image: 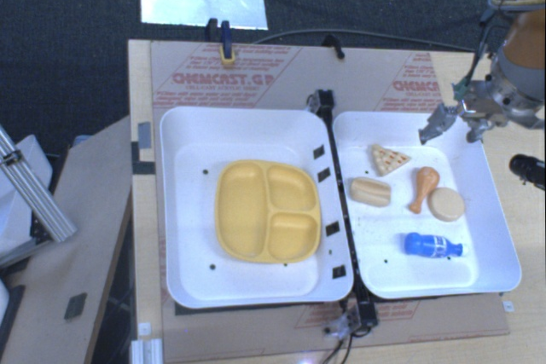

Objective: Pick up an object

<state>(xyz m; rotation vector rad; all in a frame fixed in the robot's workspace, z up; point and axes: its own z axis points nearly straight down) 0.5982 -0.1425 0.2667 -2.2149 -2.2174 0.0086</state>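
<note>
1. Objects for picking sit in the right bin [499,222], right half of the frame: a pizza slice [389,158] toward the upper middle of that bin, a bread roll [370,192] just below and left of it, a chicken drumstick [422,187] to the right, tilted, with its thin end pointing down-left.
2. A round tan disc [446,205] lies touching or just beside the drumstick's right side; I cannot tell which.
3. Lower down, a blue bottle [432,245] lies on its side, cap end to the right, apart from the rest.
4. And up in the upper right, the gripper [456,125] hangs over the top rim of the right bin, well apart from every item; its two fingers are spread wide with nothing between them, one finger [432,127] angling down-left toward the pizza slice.
5. Behind it, the grey arm [519,55] comes in from the right edge of the frame.
6. Over to the left bin [188,209], centre-left of the frame: a yellow divided plate [267,211] with three compartments lies flat in the middle of it.
7. The two bins meet along a black-clipped seam running down the centre.
8. Everything rests on a cardboard sheet [222,72] with red lettering, on the bench.
</note>
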